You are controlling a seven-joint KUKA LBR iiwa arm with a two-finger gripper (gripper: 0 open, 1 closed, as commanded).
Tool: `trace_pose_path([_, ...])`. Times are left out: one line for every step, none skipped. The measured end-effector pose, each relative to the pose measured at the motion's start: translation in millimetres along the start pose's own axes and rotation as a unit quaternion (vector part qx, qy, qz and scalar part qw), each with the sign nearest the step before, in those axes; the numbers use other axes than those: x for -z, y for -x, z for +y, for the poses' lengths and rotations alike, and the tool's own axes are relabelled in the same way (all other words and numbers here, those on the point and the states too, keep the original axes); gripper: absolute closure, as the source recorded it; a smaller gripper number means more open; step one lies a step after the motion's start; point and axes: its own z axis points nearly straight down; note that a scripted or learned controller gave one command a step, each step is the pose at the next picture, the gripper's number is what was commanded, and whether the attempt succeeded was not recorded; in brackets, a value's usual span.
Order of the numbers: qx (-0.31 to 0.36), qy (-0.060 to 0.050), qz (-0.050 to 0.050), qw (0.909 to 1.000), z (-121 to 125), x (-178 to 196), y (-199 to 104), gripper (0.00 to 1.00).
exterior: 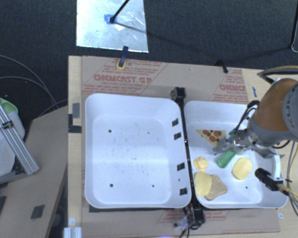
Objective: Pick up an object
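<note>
Reaching in from three o'clock, one grey arm (281, 113) with an orange band hangs over the right of two white bins on the table (74, 152). Its jaws sit low at the middle of that bin, right at a green piece (226, 158), touching or nearly so; whether the jaws are wide, narrow or closed on the piece cannot be told, since metal parts and the wrist cover the fingertips.

Six toy foods lie in the right bin (208, 111). One pizza slice (212, 137), red and yellow, lies at about ten o'clock from the green piece, near it. One small yellow lump (200, 164) lies at nine o'clock, just inside the bin's left wall. One larger yellow piece (202, 184) lies at seven o'clock, touching one tan, bread-like piece (217, 188) on its right. One more yellow piece (242, 168) lies at four o'clock from the green one, just beside it. That makes three yellow pieces, one green, one tan and one pizza slice.

The left bin (133, 152) shows a bare white floor with a few dark specks. Black clips (178, 94) join the two bins along their shared edge. Both bins rest on a brown board printed with red lettering. At twelve o'clock, beyond the table, one shiny sheet (93, 26) lies on dark carpet.
</note>
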Motion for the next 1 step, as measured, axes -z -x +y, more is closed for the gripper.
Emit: trace_pose_path([0.0,-0.001,0.001,1.0,-43.4,-0.4,-46.5,0.0])
